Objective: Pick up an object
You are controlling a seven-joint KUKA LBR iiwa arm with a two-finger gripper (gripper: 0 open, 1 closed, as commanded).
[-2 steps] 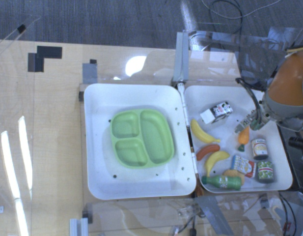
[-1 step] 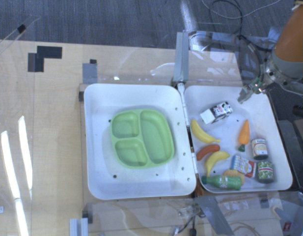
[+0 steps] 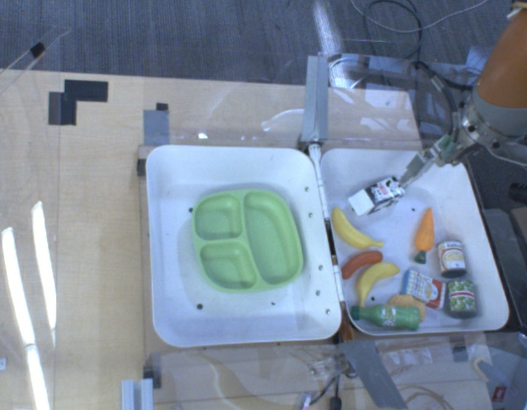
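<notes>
Gripping what looks like a small white toy car between its fingers, the gripper is hanging near the right bin's far edge; the toy seems light, rigid, best pinched across its body.

Lots of open room around the green plate in the left bin. Crowded in the lower right of the frame: bananas, carrot, cans, green bottle packed close together. Bare floor along the right bin's top edge, near the arm.
</notes>
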